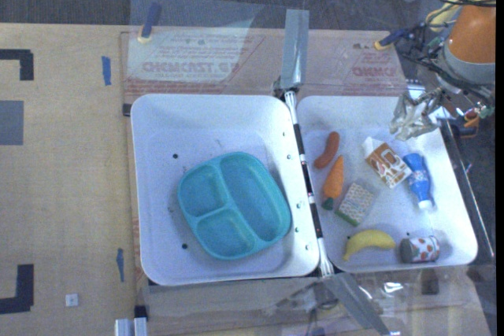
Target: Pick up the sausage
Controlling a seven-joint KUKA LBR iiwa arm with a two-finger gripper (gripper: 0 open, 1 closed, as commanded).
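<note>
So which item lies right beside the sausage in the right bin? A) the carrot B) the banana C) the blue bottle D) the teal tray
A: the sausage lies near the right bin's left wall, with the carrot directly below it in the camera view, almost touching; the banana and blue bottle lie farther off.

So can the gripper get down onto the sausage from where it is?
Probably yes: the sausage lies uncovered near the right bin's left wall, its lower end close above the carrot. The gripper hovers at the far corner.
</note>
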